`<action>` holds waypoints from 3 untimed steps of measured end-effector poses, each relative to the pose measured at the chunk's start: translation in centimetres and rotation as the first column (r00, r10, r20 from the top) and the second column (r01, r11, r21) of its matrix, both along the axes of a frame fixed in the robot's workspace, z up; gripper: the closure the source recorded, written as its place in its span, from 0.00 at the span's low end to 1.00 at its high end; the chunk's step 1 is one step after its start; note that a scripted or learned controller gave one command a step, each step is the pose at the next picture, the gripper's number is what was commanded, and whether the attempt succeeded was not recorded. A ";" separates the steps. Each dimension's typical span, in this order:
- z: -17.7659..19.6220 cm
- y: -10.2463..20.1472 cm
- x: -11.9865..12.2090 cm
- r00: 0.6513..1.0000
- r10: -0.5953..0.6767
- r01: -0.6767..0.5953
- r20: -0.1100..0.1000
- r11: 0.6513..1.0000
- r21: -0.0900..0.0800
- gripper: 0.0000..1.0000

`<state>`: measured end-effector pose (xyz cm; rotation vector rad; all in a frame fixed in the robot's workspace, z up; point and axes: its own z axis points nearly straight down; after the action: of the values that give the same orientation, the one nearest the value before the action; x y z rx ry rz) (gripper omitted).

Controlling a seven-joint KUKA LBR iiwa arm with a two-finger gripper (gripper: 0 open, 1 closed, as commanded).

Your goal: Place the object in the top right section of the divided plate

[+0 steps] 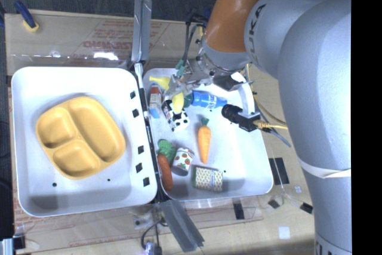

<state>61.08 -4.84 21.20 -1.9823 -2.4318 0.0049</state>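
The left bin (24,176) holds a yellow divided plate (80,135), which lies flat near the bin's centre and is turned at a slant to the bin walls. The plate has three compartments, two smaller ones toward the left and a larger one toward the right. A grey bar (141,27) stands at the seam between the two bins. All loose items lie in the right bin (253,179), well apart from the plate. Along its left wall are a small bottle (155,98) and, nearer the front, an orange-red piece (165,171) just beside a green broccoli toy (165,148). A yellow toy (176,100) sits at the back of the bin, touching a black-and-white cow figure (177,116). Further right are a patterned cup (184,158), a carrot (204,140) lying lengthwise, a blue bottle (207,98) on its side, and a woven block (209,178) at the front. The gripper (182,77) is positioned at the back of the right bin, directly over the yellow toy, the item nearest to it. Whether the gripper is spread, pressed together or pinching anything cannot be told. The grey arm (298,57) enters from the right.
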 end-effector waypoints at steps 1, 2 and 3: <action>1.3 8.1 1.1 0.984 0.180 -0.180 0.004 0.984 0.000 1.00; -0.6 13.3 0.7 0.984 0.179 -0.179 0.001 0.984 -0.001 1.00; 0.2 22.3 0.2 0.985 0.170 -0.170 0.005 0.985 0.000 1.00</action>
<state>61.26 17.45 21.40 -1.7698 -2.5952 0.0009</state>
